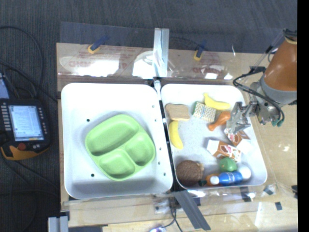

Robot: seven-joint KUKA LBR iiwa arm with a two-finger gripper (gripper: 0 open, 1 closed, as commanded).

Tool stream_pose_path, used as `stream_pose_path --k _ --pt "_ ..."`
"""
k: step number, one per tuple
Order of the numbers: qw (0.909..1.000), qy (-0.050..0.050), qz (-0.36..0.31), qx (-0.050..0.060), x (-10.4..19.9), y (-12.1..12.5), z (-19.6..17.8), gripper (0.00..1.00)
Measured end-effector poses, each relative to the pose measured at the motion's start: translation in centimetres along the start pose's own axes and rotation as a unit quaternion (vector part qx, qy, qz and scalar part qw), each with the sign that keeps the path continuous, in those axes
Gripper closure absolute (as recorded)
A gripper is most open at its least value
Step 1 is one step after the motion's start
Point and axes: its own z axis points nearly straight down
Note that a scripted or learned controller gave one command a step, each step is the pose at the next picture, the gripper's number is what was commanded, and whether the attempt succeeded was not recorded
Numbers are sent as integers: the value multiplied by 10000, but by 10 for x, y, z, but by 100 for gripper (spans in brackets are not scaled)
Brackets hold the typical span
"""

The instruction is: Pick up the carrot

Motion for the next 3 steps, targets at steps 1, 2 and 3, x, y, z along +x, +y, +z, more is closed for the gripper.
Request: stream_pose_path --k 1,2,3 --pt "9914 -16 -1307 6 22 -4 -121 100" --pt "9566 21 -2915 -35 -25 -4 -48 100" --pt "9205 -7 -3906 -18 -88 -7 -65 100"
